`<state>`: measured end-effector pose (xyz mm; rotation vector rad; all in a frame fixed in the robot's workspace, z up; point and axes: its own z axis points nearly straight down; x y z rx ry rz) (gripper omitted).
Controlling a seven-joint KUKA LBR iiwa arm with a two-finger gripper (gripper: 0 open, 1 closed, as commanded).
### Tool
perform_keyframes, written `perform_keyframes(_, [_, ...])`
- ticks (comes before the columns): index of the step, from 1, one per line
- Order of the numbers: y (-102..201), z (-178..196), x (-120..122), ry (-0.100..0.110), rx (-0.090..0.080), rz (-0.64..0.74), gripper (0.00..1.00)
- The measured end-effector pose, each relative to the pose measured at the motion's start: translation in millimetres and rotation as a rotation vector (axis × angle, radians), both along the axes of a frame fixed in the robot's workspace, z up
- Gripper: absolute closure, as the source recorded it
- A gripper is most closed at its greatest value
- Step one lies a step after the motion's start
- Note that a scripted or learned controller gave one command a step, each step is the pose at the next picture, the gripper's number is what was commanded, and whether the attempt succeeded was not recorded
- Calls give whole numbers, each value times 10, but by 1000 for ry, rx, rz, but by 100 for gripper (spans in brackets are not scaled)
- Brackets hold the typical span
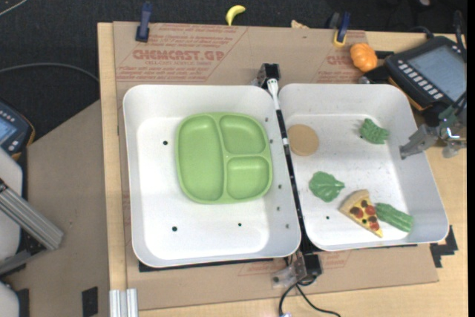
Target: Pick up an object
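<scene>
Camera view: pizza slice and pickle nearest, below-left of the gripper. Lettuce leaf and cookie further left. Gripper at right bin rim; can't tell its opening. Green plate far left.

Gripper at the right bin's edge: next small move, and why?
Probably ease the hand leftward and down over the small green leafy toy. It sits at the shallow white right bin's right rim with nothing between its fingers, and that toy lies nearest, apart from the others.
</scene>
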<state>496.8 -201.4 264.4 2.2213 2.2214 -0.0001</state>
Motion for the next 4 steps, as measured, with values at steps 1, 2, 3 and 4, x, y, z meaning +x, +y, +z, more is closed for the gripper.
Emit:
perform_keyframes(1, [-229,-1295,-217,13,5,-4,0])
perform_keyframes(2, [-227,-1112,-171,-3,-2,-2,100])
perform_keyframes(3, [-221,-1168,83,-3,-2,2,100])
perform_keyframes(4, [530,-1001,163,0,1,7,100])
